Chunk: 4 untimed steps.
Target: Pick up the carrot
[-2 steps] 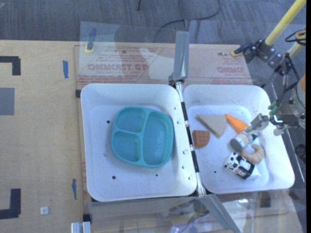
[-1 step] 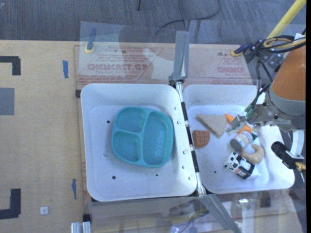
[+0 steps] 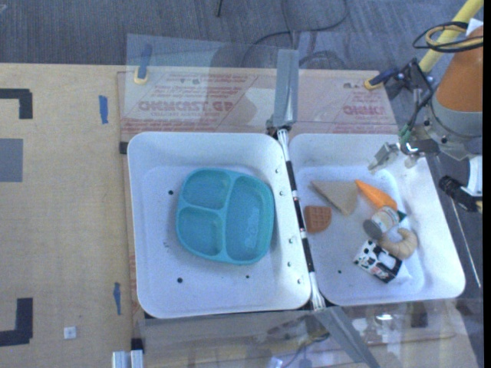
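The carrot (image 3: 376, 194) is a short orange wedge lying in the right bin (image 3: 445, 282), toward its upper right, tip pointing to the lower right. My gripper (image 3: 393, 153) hangs over that bin's top right corner, up and to the right of the carrot and apart from it. Its two fingertips stand spread, open, with nothing between them. The grey arm with its orange band (image 3: 462, 83) comes in from the right edge.
Around the carrot lie a tan triangular piece (image 3: 337, 195), a brown round waffle (image 3: 317, 218), a small grey can (image 3: 381, 225), a tan curved toy (image 3: 404, 242) and a black-and-white object (image 3: 377, 261). A teal divided plate (image 3: 226, 215) fills the left bin (image 3: 146, 228).
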Each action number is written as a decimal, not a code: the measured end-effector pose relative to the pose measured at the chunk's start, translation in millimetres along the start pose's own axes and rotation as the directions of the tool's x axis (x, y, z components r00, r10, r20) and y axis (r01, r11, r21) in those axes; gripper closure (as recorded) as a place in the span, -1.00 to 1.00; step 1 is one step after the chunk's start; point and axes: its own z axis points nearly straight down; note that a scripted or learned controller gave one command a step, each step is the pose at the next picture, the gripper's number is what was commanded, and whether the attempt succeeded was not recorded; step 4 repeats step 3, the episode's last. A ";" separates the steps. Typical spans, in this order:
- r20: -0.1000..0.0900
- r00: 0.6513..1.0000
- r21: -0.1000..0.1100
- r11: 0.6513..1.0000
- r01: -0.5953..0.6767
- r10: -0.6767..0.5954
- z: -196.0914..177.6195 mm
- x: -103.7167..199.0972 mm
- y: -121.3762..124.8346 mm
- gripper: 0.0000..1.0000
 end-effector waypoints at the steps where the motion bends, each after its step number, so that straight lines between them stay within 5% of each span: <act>1: 0.003 1.000 -0.008 1.000 -0.025 0.025 60.9 24.2 -48.1 -1.00; 2: 0.007 0.999 -0.012 0.999 -0.032 0.032 52.2 19.4 -47.7 1.00; 3: -0.001 1.000 0.001 1.000 0.024 -0.024 -34.5 77.7 -26.2 1.00; 4: -0.001 1.000 0.001 1.000 0.024 -0.024 -34.5 77.7 -26.2 1.00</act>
